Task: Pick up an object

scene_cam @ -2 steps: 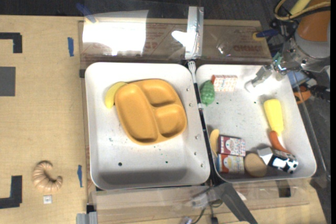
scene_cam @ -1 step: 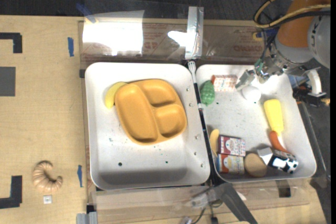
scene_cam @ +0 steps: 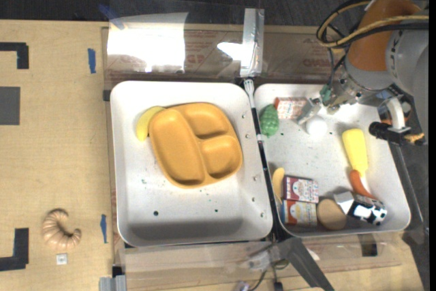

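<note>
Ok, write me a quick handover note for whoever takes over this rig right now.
Gripper: low over the far end of the right bin, near the red-and-white box and green toy; nothing visibly held.
Also in the right bin: yellow corn, carrot, snack box, potato, cow figure.
Left bin: orange divided tray over a banana.
Done: no pick yet. Left: grasp and lift one object.

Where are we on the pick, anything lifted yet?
Nothing looks lifted. The gripper sits low at the back of the right bin, beside the small red-and-white box and green toy; its grip is unclear. The yellow corn and other toys lie loose. Grasp and lift remain.
</note>
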Available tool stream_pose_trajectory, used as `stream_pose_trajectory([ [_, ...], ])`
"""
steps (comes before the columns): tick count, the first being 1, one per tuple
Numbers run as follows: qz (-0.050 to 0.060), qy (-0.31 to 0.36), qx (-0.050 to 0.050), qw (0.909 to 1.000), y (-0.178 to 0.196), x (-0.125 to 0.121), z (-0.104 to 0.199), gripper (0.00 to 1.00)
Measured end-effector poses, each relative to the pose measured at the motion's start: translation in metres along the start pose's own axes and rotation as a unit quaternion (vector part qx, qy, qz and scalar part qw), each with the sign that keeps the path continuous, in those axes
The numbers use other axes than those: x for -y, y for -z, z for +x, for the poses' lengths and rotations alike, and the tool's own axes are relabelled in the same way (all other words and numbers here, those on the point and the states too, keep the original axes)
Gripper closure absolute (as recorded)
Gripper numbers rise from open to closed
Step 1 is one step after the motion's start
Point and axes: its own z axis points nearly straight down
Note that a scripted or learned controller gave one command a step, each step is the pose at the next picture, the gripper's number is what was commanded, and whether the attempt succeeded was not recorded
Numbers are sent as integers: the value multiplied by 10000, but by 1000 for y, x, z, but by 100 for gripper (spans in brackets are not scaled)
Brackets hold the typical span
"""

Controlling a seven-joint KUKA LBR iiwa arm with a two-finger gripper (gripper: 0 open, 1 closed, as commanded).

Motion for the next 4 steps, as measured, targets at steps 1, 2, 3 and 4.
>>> stream_pose_trajectory([
  [1,-8,13,-1,10000,9,-1,1,100],
  [2,-76,513,18,9987,194,-12,31,100],
  [3,-77,1263,1,9920,329,-40,130,100],
  [4,-44,2399,1,9708,347,-50,164,100],
])
